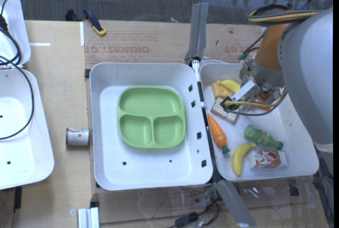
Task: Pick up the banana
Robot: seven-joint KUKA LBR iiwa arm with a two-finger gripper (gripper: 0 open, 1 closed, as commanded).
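Note:
The banana (239, 157) is yellow and lies near the front edge of the right bin (302, 131), between the carrot and a small printed packet. My gripper (256, 93) hangs over the back middle of that bin, well behind the banana and apart from it. The grey arm with its orange band covers the bin's back right corner. Nothing shows between the gripper and the banana except a green bottle.
In the right bin lie a yellow toy (226, 86), a brown speckled block (223, 112), a carrot (217, 130), a green bottle (262, 137) and a printed packet (267, 158). The left bin (100, 116) holds a green divided plate (152, 117). A small can (78, 137) lies on the bench.

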